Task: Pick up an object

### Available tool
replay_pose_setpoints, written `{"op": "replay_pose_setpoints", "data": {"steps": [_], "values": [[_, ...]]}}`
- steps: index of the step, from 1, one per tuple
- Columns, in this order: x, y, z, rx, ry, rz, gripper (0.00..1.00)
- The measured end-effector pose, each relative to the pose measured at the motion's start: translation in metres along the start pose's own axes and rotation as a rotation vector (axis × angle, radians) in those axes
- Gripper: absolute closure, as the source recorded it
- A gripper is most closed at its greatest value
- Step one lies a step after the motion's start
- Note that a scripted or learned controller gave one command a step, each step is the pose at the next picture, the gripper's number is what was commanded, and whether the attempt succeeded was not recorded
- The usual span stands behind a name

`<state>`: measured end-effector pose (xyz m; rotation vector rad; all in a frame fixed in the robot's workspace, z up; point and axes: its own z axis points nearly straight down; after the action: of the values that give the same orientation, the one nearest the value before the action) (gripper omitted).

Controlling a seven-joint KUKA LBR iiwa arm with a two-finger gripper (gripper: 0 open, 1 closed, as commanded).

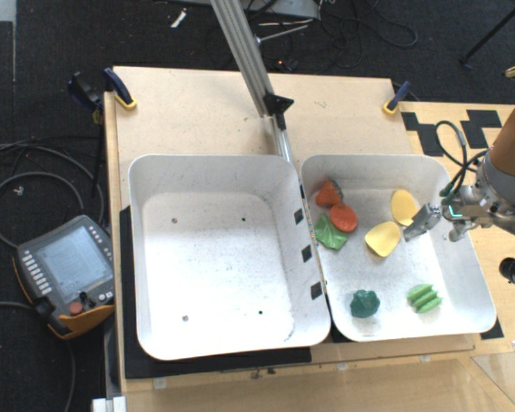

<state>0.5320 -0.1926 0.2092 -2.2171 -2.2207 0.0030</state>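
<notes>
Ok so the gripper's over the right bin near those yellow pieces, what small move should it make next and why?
Probably a short move down and toward the left, onto the lower yellow piece. The gripper hangs just beside it in the right bin, with nothing seen between its fingers, and that piece lies nearest, apart from the upper yellow piece.

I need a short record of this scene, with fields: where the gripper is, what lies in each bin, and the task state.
gripper: over right bin, beside two yellow pieces
right bin contents: yellow pieces; orange-red pieces; green leaf shape; dark green piece; ridged green piece
left bin: white
task state: nothing seen held
</notes>
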Motion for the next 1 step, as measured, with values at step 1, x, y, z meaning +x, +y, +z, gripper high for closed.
{"op": "replay_pose_setpoints", "data": {"steps": [1], "values": [[0.0000,0.0009,-0.0020,-0.004,-0.001,0.001,0.00]]}}
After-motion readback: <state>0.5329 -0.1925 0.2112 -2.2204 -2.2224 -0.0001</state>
